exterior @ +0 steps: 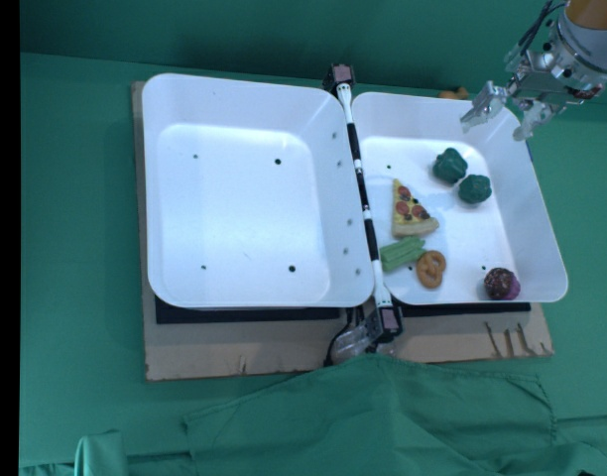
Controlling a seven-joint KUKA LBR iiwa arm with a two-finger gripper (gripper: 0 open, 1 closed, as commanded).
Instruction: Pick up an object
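Pizza slice (413,210) lies in the right bin (542,236); end effector (509,109) hovers spread apart, grasping nothing.

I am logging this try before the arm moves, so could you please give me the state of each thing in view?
gripper: open, holding nothing, above the right bin's far rim
pizza slice: lying flat in right bin
two green pieces: side by side, untouched
pretzel: flat, beside green block
purple piece: near corner
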